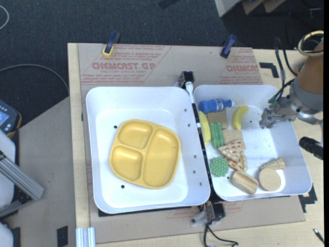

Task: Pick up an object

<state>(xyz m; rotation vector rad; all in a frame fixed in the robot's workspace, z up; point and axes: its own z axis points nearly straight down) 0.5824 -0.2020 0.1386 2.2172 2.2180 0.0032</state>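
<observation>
The arm reaches in over the right rim of the right bin, and its gripper hangs above the bin's upper right part, over bare white floor. Whether the pincer is wide or narrow cannot be told from this slant; nothing shows between its tips.

The things in the right bin crowd its left half and bottom edge. A blue bottle lies near the top left corner, its long axis running left to right with the pale cap end toward the right. Just right of it a yellow banana lies tilted, its long axis running from the top right down to the lower left; it is the item nearest the gripper, with a gap of bare floor between them. Along the left wall lies a yellow corn cob, long axis top to bottom, and beside it a green pea pod lying the same way. A brown block sits between bottle and pod. Below them lie two pizza slices, a green round piece, a tan cylinder tilted toward the bottom right, a round biscuit and a bread piece just above it, all close together.

The left bin holds one yellow divided plate, set near its middle, with three compartments, all bare.

Both bins rest side by side on a cardboard sheet, held at its top edge by two clamps.
</observation>
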